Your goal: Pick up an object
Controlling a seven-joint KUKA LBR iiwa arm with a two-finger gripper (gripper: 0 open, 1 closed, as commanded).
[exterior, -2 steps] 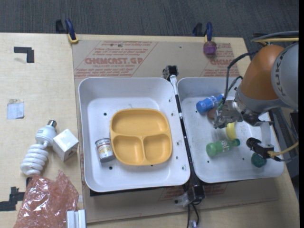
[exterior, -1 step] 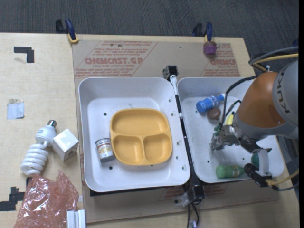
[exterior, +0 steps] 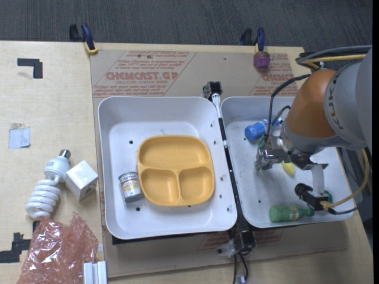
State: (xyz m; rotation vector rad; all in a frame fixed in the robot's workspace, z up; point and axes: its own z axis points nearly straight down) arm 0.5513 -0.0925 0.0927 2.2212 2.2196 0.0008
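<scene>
My gripper [exterior: 265, 158] hangs over the middle of the right bin [exterior: 249, 206], low above its white floor, with the grey arm and its orange band [exterior: 311, 108] reaching in from the right. A blue object [exterior: 255, 130] lies just behind the gripper, toward the bin's far side. A small yellow object [exterior: 288, 168] peeks out just right of the gripper, partly hidden under the wrist. Along the bin's near edge lies a green bottle [exterior: 288, 212] on its side. Nothing is visible between the gripper's tips.
The left bin [exterior: 112, 158] holds a yellow divided tray [exterior: 176, 170] and a small can [exterior: 129, 186] beside it. On the bench to the left lie a spiral light bulb [exterior: 46, 188], a white cube [exterior: 82, 179] and a pink plastic bag [exterior: 59, 250].
</scene>
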